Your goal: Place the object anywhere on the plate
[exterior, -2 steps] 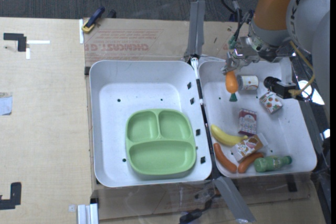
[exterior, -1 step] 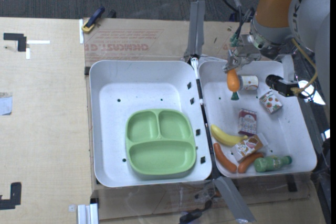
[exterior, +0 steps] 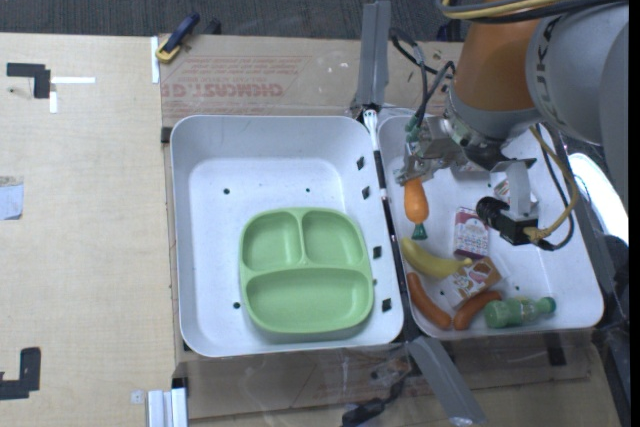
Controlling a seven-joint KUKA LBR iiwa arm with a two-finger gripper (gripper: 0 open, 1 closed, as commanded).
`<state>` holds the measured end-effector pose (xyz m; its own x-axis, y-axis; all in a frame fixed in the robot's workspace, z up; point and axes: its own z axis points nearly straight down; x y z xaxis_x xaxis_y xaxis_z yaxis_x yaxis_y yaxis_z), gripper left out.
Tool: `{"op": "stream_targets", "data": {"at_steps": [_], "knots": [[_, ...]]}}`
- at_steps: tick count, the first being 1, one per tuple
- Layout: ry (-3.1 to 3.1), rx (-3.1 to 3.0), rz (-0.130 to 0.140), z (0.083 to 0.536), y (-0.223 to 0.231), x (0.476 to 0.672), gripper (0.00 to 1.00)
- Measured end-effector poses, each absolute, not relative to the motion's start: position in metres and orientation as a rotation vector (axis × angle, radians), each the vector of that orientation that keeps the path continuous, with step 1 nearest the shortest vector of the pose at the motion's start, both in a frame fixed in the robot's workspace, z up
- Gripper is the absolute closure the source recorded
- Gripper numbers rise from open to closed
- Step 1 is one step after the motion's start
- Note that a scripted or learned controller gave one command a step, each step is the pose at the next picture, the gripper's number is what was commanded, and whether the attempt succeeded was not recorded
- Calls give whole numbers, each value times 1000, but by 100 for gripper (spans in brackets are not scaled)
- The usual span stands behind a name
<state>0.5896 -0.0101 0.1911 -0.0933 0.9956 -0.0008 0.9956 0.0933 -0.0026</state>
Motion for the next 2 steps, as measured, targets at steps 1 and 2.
{"op": "stream_targets", "data": {"at_steps": [1,2], "knots": [[-2400,-2024,5,191,69,532,100],[-2398,-2027,5,191,69,532,0]]}}
